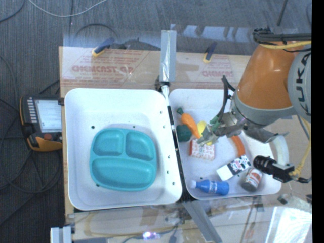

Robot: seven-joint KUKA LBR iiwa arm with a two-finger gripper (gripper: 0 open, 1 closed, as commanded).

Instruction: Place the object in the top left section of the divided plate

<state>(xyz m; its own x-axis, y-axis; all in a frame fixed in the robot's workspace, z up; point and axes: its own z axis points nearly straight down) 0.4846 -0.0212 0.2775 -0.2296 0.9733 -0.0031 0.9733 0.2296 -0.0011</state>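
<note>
While the gripper hangs over the right bin beside the yellow toy, grip unclear, the plate lies well left.

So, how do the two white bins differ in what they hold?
The left bin holds one thing, a teal divided plate with bare sections. The right bin holds many small things, among them an orange carrot, a blue bottle and a small can. The arm reaches into the right bin, not the left bin. Both bins are shallow, white and similar in size.
</note>
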